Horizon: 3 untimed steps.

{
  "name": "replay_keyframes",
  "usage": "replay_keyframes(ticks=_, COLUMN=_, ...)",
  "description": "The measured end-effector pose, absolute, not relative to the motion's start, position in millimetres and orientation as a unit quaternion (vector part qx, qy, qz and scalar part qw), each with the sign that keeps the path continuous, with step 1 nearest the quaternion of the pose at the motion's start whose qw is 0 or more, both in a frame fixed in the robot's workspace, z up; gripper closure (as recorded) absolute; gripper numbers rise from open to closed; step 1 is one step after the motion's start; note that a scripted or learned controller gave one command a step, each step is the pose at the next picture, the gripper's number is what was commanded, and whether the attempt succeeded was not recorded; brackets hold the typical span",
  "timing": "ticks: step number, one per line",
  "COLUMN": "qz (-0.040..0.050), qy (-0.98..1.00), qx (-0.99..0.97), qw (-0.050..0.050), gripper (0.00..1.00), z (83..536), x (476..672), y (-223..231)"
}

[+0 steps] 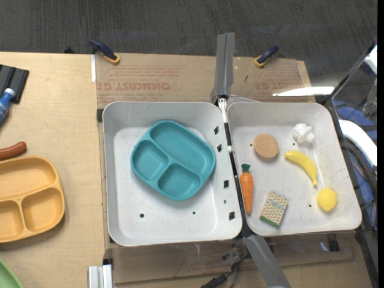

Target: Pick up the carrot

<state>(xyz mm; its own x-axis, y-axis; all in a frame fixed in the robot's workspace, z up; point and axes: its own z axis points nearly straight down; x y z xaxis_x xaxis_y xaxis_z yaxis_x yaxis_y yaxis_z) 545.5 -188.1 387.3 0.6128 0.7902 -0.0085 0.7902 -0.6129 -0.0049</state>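
The carrot (246,188), orange with a green top, lies in the right bin (336,221) along its left wall, its tip toward the front. Around it lie a round tan cookie (266,146), a yellow banana (303,165), a lemon (327,198), a small white lump (303,134) and a patterned sponge-like block (273,209).
A teal divided plate (173,159) rests in the left bin (120,221). On the wooden bench at left are an orange divided tray (27,200), a sausage (12,150) and a marker (5,101). Clamps (105,51) hold cardboard behind the bins.
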Motion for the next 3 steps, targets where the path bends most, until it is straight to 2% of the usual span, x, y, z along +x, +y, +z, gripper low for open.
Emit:
replay_keyframes(ticks=1, qz=0.0026, qy=-0.444, qx=-0.896, qw=0.002, gripper=1.0, z=253.8, x=568.9, y=-173.9)
replay_keyframes(ticks=2, qz=0.0023, qy=-0.503, qx=-0.864, qw=0.001, gripper=1.0, z=191.2, x=596.6, y=-167.9)
replay_keyframes(ticks=3, qz=0.0012, qy=-0.519, qx=-0.855, qw=0.0, gripper=1.0, z=241.7, x=559.0, y=-205.4)
